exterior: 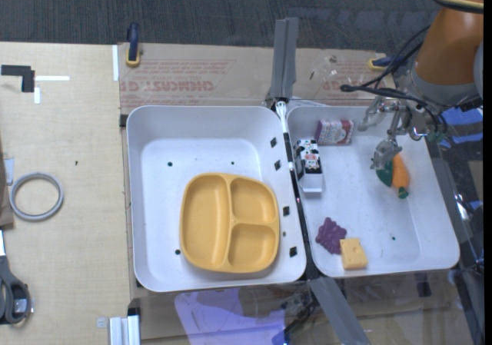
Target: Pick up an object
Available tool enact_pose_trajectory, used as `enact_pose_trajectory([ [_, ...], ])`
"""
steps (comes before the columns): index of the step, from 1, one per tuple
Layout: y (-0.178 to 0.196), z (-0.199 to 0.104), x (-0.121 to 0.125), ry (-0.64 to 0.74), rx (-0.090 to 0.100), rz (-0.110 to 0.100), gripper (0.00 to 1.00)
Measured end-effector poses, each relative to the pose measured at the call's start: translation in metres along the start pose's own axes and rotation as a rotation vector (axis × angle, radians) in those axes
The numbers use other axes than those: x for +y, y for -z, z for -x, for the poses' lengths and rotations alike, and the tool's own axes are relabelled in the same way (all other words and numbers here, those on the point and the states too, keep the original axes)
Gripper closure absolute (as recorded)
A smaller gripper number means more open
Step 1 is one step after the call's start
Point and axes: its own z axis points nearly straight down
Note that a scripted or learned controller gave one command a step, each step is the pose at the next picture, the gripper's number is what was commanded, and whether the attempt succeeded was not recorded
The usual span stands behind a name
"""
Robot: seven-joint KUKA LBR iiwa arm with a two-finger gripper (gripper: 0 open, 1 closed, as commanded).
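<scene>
step: grasp – carrot (400,175) lies in right bin (430,255), far right | gripper (387,153) just above it, finger state cannot be told | advice: descend centred along carrot – close gently

Gripper (387,153): bare metal, dull silver sheen; arm band above it is showing glossy orange.
Toy carrot (399,174), just under the fingers: smooth plastic, orange with green top.
Right bin (430,251), beneath the gripper: smooth white plastic, faintly glossy.
Left bin (154,182), well left of the gripper: same white plastic.
Divided plate (229,222), in the left bin: matt yellow plastic.
Purple grapes (330,235), below-left of the gripper: rubbery-looking, bumpy.
Yellow block (354,253): porous, sponge-like.
Bench (61,105): pale matt wood.
</scene>
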Motion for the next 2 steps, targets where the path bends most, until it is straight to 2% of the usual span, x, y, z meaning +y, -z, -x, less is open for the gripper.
enact_pose_trajectory([
  [1, -0.051, -0.086, -0.002, -0.199, 0.004, 0.001, 0.0],
  [2, 0.0, -0.027, -0.04, -0.4, 0.001, -0.001, 0.0],
])
